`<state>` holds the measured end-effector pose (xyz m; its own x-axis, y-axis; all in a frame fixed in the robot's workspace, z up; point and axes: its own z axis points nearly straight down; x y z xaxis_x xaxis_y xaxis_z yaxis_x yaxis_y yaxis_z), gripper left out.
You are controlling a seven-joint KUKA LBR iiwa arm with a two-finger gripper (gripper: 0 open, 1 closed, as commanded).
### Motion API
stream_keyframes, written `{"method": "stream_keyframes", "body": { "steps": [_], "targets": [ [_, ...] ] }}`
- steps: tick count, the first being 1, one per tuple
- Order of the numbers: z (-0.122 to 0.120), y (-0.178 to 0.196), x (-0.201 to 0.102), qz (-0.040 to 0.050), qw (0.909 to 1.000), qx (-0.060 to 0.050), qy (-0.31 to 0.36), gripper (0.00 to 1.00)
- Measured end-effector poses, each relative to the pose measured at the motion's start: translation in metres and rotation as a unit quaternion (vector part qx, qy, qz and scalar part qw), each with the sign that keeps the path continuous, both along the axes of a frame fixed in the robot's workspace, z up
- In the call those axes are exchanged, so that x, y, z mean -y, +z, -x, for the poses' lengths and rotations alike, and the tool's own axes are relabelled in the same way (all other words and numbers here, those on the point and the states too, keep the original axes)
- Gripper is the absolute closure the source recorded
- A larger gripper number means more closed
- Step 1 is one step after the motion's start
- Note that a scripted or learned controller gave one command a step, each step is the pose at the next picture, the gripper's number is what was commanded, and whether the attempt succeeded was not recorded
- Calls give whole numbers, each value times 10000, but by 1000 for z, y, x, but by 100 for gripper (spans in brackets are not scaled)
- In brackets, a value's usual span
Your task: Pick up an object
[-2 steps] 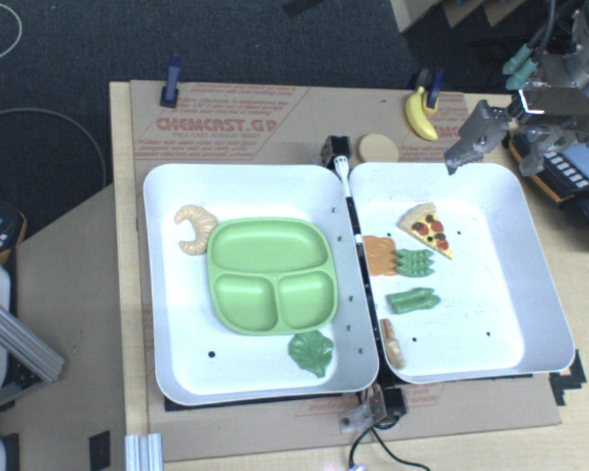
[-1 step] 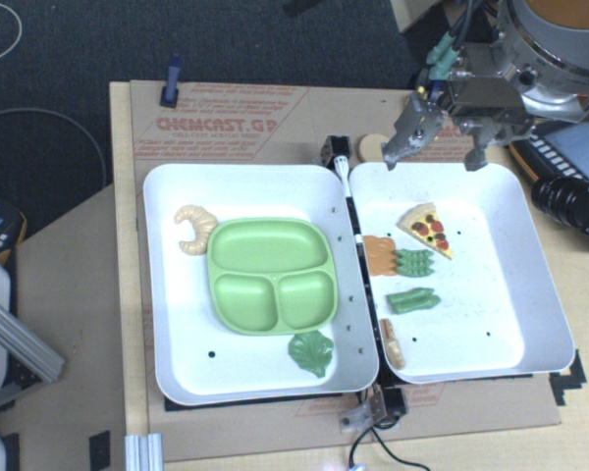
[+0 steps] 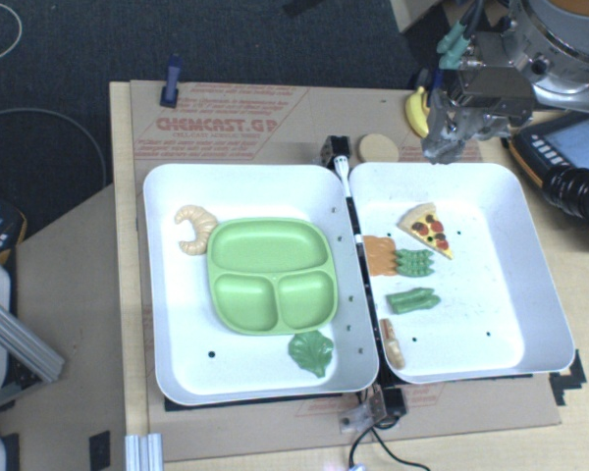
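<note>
the brown cardboard sheet (image 3: 226, 116) under the bins carries red print in the upper middle of the frame, behind the left bin. its large line reads roughly "chemcast g.p", with the last letters uncertain. a smaller red line above it and a further line below are too small and blurred to read.

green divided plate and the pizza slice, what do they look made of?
Green divided plate: likely molded plastic, matte to satin; even single colour, soft rounded compartment walls, faint sheen.
Pizza slice: looks like a toy, plastic or rubber; flat solid colours and sharply outlined toppings. Too small to tell hard from soft.
</note>
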<state>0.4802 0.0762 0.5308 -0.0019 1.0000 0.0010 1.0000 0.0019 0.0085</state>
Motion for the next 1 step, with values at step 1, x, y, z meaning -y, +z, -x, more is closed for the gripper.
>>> {"method": "stream_keyframes", "body": {
  "steps": [1],
  "targets": [
    [2,-132,6,19,9999,-120,-20,100]
  ]
}}
